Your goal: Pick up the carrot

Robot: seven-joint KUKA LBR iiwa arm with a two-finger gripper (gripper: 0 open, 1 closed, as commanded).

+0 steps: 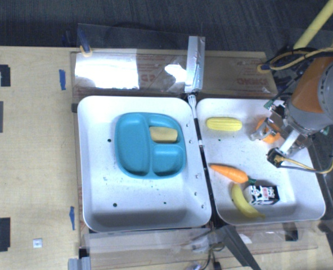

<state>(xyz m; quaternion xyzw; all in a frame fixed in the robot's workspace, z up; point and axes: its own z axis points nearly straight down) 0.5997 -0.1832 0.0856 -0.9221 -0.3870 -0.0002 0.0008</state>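
progress: not started, grasp still to do | target: tapered orange carrot (229, 172) lies on right white bin (301, 204) floor near the left wall, just above curved yellow banana (242, 202) | gripper (269, 127): near the bin's upper right, well apart from carrot, finger state cannot be told

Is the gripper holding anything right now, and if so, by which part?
Cannot be told. The gripper sits at the right bin's far right, well apart from the carrot, which lies loose on the bin floor.
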